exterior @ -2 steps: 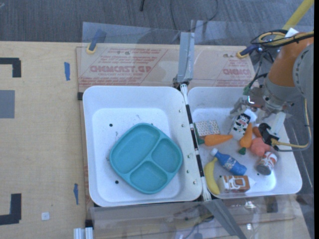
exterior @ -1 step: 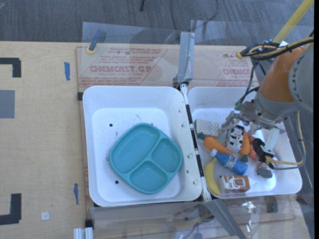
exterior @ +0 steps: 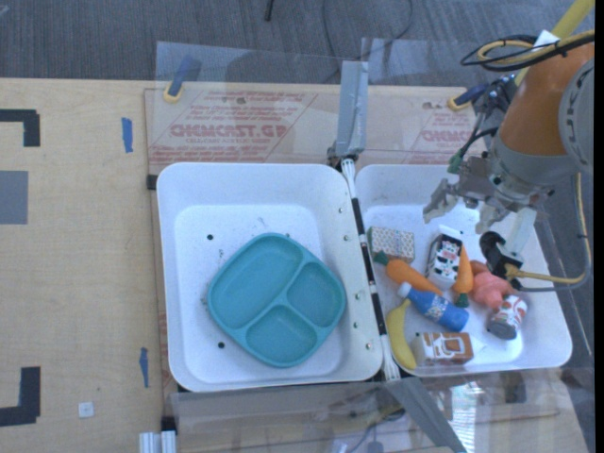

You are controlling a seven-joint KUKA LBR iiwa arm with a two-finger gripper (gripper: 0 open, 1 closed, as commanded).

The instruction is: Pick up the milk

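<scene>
The milk is a small white carton with black patches and a red top. It lies in the right bin among other toy foods, just right of the bin's middle. My gripper hangs over the far part of that bin, a little beyond the carton. Its two fingers are spread open and nothing sits between them. An orange carrot touches the carton's left side.
Around the milk lie a speckled cracker block, a blue bottle, a banana, a brown carton, a pink toy and a small can. The left bin holds a teal divided plate.
</scene>
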